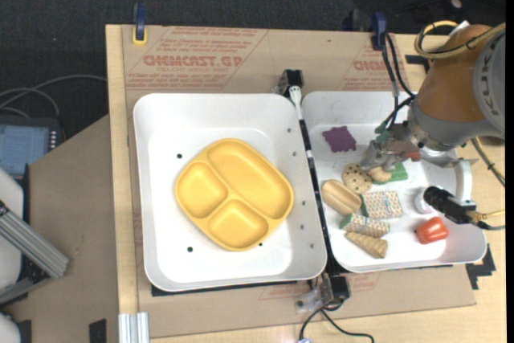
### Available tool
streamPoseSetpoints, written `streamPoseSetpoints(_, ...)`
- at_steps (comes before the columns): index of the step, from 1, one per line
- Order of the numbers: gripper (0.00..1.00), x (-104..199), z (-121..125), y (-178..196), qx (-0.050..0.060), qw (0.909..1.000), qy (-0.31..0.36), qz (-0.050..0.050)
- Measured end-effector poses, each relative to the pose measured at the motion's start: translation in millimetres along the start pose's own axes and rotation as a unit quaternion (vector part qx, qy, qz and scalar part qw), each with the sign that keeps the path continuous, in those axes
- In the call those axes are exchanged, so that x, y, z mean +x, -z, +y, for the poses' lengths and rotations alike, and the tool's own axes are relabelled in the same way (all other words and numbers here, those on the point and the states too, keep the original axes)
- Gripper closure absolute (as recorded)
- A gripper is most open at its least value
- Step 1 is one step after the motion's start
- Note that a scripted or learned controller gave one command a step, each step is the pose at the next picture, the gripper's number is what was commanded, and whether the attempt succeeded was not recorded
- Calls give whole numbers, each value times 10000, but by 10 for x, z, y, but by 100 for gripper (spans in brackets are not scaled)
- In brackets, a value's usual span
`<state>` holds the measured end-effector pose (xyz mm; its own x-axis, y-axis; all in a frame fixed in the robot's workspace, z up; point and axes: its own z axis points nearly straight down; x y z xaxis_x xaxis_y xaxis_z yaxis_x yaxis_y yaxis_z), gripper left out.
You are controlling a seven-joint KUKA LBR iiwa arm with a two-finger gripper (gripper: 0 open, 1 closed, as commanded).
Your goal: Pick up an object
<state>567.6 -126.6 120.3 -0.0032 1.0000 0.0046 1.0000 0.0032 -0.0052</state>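
Note:
My gripper hangs low over the middle of the right bin, right above a small tan piece and next to a round cookie. A purple piece lies at the bin's back left. A bread roll, a checked cracker, a waffle cone and a red pepper lie toward the front. A green bit peeks out beside the gripper.
The left bin holds a yellow divided plate. A raised divider separates the two bins. The arm comes in from the right above the right bin's back corner.

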Motion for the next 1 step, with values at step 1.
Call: streamPoseSetpoints(1,100,676,235,686,-74,10000,26,-12)
